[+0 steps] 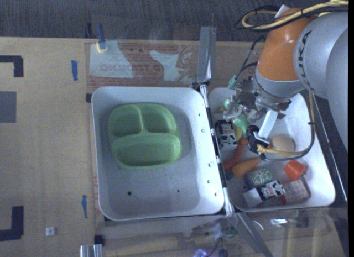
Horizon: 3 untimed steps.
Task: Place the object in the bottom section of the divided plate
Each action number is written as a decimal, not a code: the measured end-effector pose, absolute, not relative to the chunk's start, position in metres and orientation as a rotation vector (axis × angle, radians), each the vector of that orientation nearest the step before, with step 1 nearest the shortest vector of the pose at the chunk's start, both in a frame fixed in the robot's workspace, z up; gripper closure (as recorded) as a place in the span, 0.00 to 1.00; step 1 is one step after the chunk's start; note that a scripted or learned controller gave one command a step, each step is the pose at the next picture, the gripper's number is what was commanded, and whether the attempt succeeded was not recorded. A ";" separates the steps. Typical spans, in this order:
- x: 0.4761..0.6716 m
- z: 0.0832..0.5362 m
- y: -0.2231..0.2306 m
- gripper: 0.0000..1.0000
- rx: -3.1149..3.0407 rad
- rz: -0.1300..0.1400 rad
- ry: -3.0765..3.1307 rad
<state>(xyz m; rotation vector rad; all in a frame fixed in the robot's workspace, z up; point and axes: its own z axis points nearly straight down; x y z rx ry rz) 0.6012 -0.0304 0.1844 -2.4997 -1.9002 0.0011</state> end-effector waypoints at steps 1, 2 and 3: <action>0.517 0.184 0.009 1.00 -2.322 0.003 -2.111; 0.479 0.244 0.046 1.00 -2.244 0.001 -2.198; 0.480 0.254 0.045 1.00 -2.246 0.001 -2.196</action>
